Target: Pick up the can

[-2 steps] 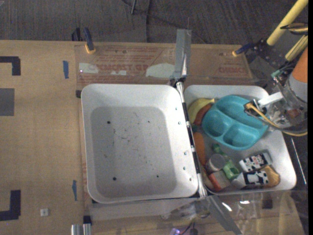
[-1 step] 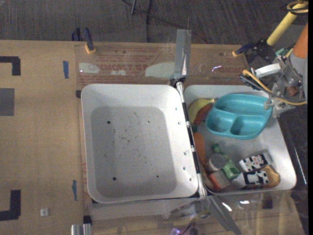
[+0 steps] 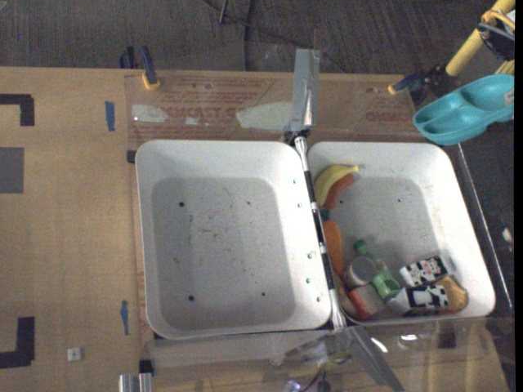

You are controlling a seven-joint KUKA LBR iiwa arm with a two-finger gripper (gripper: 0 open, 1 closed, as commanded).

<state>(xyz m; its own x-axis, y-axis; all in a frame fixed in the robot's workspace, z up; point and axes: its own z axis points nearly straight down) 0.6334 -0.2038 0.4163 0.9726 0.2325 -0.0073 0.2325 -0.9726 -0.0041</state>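
Note:
The can (image 3: 357, 273), small with a pale top and a dark reddish side, sits in the near left part of the right bin (image 3: 445, 166). It is crowded: a green bottle (image 3: 377, 278) touches its right side, an orange carrot-like piece (image 3: 333, 247) lies to its left along the bin wall, and a reddish object (image 3: 364, 301) lies just in front.
A yellow banana (image 3: 333, 178) lies at the right bin's far left corner. Two black-and-white cartons (image 3: 426, 284) and a tan bread-like item (image 3: 455, 294) fill the near right corner. The left bin (image 3: 163, 158) stands beside it. A teal dish (image 3: 466, 109) lies beyond the bench at the right.

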